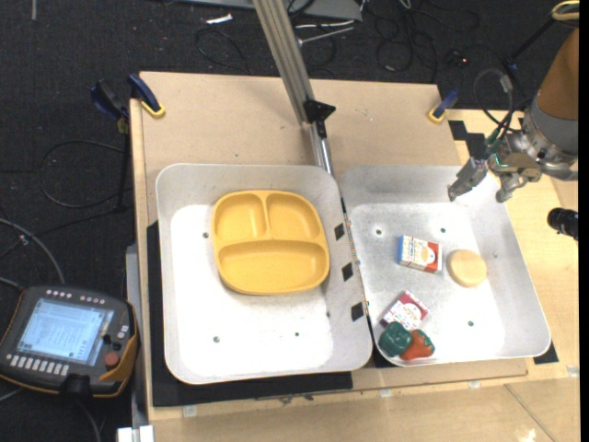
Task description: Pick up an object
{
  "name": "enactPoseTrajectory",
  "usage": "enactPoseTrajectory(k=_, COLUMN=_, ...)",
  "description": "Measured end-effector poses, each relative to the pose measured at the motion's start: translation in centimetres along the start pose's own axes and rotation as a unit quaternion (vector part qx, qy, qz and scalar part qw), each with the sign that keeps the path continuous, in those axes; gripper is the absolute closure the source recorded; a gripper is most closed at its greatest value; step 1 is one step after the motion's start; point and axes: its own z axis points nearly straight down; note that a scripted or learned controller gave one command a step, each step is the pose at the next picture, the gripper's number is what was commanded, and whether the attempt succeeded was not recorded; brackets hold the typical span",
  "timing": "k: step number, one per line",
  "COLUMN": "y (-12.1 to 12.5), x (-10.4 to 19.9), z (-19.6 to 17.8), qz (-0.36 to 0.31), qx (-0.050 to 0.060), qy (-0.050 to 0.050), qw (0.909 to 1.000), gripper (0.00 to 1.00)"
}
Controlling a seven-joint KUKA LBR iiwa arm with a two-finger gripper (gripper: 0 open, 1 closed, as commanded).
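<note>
In the right bin point(515, 330) lie a small red and white box point(420, 253), a round tan piece point(467, 268), a pink packet point(405, 312), and a green and red toy point(407, 342) at the bin's front edge. My gripper point(486, 181) hangs open over the bin's far right corner, its two fingers point(463, 180) spread apart with nothing between them. It is well behind and to the right of the box and the tan piece.
A yellow divided plate point(270, 242) lies in the left bin point(184, 339). A slanted metal pole point(287, 44) crosses the back of the bench. A teach pendant point(64, 337) lies off the bench at the lower left. Clamps point(143, 95) grip the bench's far corners.
</note>
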Motion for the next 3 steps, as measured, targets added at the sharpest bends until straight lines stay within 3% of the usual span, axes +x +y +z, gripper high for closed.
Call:
enactPoseTrajectory(k=1, y=0.0, x=0.0, z=0.0, qz=0.000, qx=0.000, qy=0.000, qw=1.0000, gripper=0.00)
enactPoseTrajectory(k=3, y=-0.8, x=-0.5, z=11.9, qz=0.001, qx=0.003, qy=0.001, qw=1.0000, gripper=0.00)
